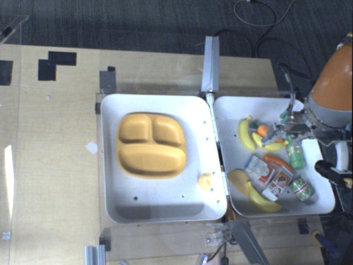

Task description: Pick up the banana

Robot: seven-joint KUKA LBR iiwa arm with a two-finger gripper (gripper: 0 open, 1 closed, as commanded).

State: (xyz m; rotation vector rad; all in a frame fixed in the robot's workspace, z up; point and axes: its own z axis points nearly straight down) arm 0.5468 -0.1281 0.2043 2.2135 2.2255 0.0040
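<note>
The right bin (325,203) holds three bananas. One banana (246,134) lies lengthwise near the bin's left wall. A smaller banana (274,146) lies just right of it. A third banana (263,199) curves along the front of the bin. My gripper (283,129) hangs over the upper middle of the right bin. It is directly above the smaller banana and a small orange piece (262,130). The arm's orange band (334,81) shows at the right edge. I see nothing lifted off the bin floor.
The left bin (110,164) holds a yellow divided plate (151,145) and a small yellow lump (205,181). Crowding the bananas are a green bottle (297,157), two small cartons (259,169), a red-orange vegetable (276,160), a green can (301,189) and a tan pear-like piece (237,178).
</note>
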